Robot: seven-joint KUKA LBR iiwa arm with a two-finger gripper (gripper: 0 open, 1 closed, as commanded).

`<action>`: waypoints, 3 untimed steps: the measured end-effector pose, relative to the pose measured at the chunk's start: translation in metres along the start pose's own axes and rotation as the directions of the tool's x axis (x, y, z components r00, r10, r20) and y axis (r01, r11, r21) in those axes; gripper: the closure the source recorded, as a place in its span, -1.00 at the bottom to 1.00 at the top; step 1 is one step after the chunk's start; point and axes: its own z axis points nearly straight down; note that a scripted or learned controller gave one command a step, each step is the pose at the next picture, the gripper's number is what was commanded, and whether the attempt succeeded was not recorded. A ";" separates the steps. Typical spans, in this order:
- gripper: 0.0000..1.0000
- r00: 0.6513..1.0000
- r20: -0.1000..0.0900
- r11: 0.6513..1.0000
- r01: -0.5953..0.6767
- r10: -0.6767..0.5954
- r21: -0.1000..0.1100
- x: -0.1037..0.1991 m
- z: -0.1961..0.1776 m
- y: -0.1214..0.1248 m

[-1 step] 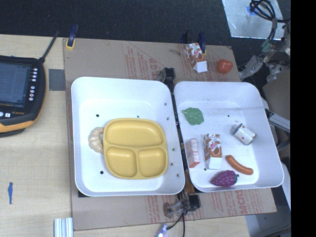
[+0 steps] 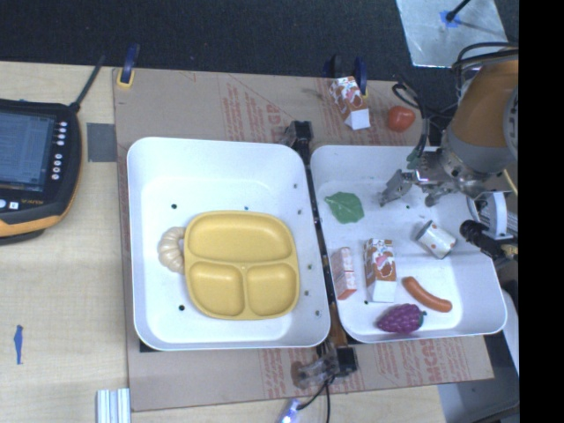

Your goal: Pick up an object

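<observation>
– Over the right bin (image 2: 361,167), toward its upper right part?
– Yes: jaws spread apart, nothing between them, hanging from the grey arm (image 2: 483,104) with its orange band.
– Below them?
– Bare white floor of that bin. Just left of the jaws, a green leaf-shaped piece (image 2: 345,206), lying flat. Lower right of them, a small white cylinder (image 2: 434,239), tipped on its side, apart from both fingers.
– Further down in the same bin?
– A red-and-white carton (image 2: 381,270) near the middle, with a slimmer packet (image 2: 344,271) just beside it on the left, close to the bin's left wall. Right of the carton, an orange sausage (image 2: 427,294), lying at a slant. Beneath both, near the front rim, a purple grape bunch (image 2: 400,318).
– And the left bin (image 2: 159,174)?
– Holds a yellow divided tray (image 2: 241,263), filling much of its middle. Touching the tray's left edge, a beige ridged lump (image 2: 171,248); cannot tell what exactly.
– Anything outside the bins?
– On the cardboard behind the right bin, another small carton (image 2: 350,101), upright, and a red tomato (image 2: 401,118) near it to the right. Far left on the surface (image 2: 53,324), a dark tablet with an orange casing (image 2: 31,166), well apart from both bins.
– Nothing grasped, then?
– Nothing; every piece resting on its own, none touching the jaws.
</observation>
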 end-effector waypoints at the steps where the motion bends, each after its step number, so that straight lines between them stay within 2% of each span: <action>1: -1.00 1.000 0.001 1.000 0.001 -0.001 -0.002 0.035 0.039 -0.041; 2: -1.00 1.000 0.000 1.000 0.000 0.000 -0.003 0.061 0.039 -0.094; 3: 1.00 1.000 0.001 1.000 0.003 -0.003 -0.001 0.060 0.029 -0.094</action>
